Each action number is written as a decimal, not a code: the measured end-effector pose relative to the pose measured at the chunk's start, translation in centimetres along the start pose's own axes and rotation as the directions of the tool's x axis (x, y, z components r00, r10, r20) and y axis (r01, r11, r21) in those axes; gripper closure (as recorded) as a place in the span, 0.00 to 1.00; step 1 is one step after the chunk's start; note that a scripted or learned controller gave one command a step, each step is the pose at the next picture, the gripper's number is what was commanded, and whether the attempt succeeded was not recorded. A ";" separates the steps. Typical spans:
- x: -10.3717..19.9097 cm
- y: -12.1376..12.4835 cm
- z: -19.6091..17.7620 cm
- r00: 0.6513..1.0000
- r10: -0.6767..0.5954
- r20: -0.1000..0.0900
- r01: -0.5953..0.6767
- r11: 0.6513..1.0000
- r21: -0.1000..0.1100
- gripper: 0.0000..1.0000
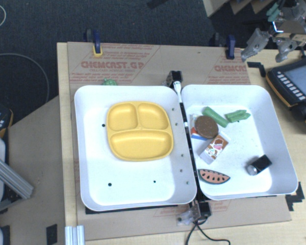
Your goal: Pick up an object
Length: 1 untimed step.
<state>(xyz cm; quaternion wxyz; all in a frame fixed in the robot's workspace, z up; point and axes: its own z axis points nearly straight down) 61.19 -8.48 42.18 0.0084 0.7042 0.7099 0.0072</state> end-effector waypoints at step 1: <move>-0.3 -0.1 0.0 1.000 0.005 0.001 -0.005 1.000 0.017 1.00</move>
